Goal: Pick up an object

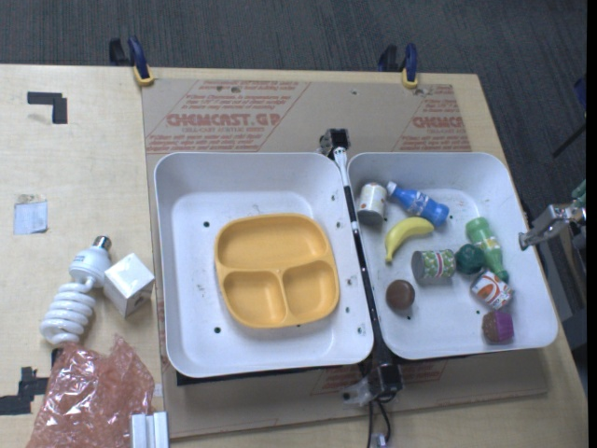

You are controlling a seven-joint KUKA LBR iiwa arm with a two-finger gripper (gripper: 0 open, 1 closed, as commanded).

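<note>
Crumpled pink wrap (pixel 89 395) lay lower left on the worktop (pixel 56 175), while banana (pixel 408 234) and small items sat loose in the right bin (pixel 522 199), unpicked; gripper (pixel 550 224) at right edge, jaws' state undeterminable.

A robotics lab or test bench: two white bins (pixel 177 250) sit on a cardboard sheet (pixel 233 110) clamped (pixel 140 63) to a plywood surface (pixel 56 175), black tape marks (pixel 51 105) on it, grey carpet (pixel 280 12) beyond.
</note>
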